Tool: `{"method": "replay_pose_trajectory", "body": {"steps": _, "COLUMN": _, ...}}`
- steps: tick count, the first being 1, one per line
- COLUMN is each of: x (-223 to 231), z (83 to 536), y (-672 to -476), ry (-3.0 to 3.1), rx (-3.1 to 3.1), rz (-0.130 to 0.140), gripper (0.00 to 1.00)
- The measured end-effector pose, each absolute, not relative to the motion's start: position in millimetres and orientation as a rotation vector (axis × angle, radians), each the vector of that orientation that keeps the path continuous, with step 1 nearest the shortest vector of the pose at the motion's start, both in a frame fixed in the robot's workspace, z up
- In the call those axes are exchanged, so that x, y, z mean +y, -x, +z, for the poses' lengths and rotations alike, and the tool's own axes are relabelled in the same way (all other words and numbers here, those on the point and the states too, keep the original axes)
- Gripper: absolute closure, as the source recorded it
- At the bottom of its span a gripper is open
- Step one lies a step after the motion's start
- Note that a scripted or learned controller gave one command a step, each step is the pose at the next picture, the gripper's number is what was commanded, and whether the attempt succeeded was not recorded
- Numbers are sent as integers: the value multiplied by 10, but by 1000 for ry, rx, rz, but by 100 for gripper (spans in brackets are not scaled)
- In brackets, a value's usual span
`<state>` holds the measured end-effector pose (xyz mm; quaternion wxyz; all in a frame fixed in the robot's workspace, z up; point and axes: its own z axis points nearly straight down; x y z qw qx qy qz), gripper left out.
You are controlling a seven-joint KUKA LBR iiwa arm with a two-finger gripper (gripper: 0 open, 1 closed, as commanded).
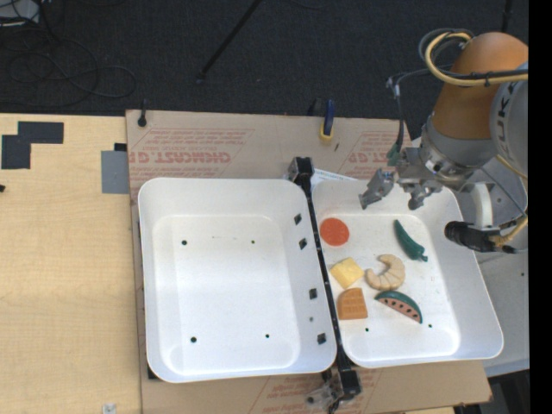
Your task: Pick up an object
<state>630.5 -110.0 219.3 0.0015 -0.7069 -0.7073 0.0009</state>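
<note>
Camera view, looking down on the worktop [69,257]: the end effector [398,191] hangs over the far edge of the right bin [470,313], fingers spread wide, nothing between them. Below it in that bin lie a red disc [335,230], a green pepper [410,240], a yellow cheese wedge [347,272], a pale croissant [386,272], an orange cracker [352,304] and a watermelon slice [399,305]. Alongside sits the left bin [164,231].
</note>
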Motion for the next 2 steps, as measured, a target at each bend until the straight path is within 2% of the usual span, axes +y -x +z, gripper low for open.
{"method": "replay_pose_trajectory", "body": {"steps": 1, "x": -1491, "z": 823, "y": -5798, "ry": 2223, "rx": -2213, "rz": 6, "gripper": 0}}
{"method": "replay_pose_trajectory", "body": {"steps": 2, "x": -1047, "z": 880, "y": -6454, "ry": 2215, "rx": -2228, "rz": -4, "gripper": 0}}
